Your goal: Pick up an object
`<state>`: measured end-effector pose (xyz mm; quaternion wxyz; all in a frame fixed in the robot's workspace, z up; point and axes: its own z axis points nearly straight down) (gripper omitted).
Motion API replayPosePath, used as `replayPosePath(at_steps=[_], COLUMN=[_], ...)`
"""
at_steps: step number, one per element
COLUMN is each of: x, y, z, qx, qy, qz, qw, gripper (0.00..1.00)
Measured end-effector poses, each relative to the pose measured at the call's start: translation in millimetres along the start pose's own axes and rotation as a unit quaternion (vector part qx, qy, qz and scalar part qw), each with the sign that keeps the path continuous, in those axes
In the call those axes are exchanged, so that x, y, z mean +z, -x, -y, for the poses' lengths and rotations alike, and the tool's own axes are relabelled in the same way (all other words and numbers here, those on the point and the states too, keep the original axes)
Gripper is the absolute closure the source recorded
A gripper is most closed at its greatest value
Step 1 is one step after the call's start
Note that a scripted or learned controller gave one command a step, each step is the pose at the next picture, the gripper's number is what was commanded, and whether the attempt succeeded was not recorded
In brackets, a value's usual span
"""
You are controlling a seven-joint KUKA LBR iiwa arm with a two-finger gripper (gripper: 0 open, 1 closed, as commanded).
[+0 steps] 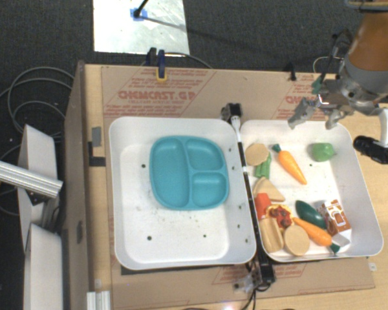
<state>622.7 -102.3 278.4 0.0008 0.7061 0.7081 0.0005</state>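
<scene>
1. Now the grey arm with its orange band (pixel 375 34) is reaching in from the upper right of the frame, hanging over the far edge of the right bin (pixel 359 173).
2. Its claw (pixel 318 116) is sitting above the bin's upper rim, fingers spread apart, nothing between them.
3. Just below the claw, a green lump (pixel 322 151) is lying alone in the bin's upper right area.
4. Left of that, an orange carrot (pixel 290 163) is lying at a slant, with a round tan piece (pixel 257 153) and a small green piece (pixel 264 168) near the bin's left wall.
5. Lower down, things are crowding together: a red piece (pixel 262 205), tan slices (pixel 271 232), a tan disc (pixel 296 241), a dark green object (pixel 310 213), a second carrot (pixel 313 232) and a small printed carton (pixel 336 217).
6. Over in the left bin (pixel 132 237), a teal divided plate (pixel 188 173) is resting near the middle.
7. Both bins are sitting side by side on the brown-sheeted tabletop (pixel 181 92).
</scene>
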Motion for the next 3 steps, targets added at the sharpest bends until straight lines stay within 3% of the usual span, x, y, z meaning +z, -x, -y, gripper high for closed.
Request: replayPosePath(at_steps=[1, 2, 3], x=[132.1, 193.9, 182.7], y=[37.6, 26.8, 23.9], z=[-3.0, -14.6, -14.9], qx=[0.002, 0.000, -0.001], qy=[-0.006, 0.002, 0.002], qz=[0.000, 0.003, 0.000], qw=[1.0000, 1.0000, 1.0000], gripper=[0.00, 0.00, 1.00])
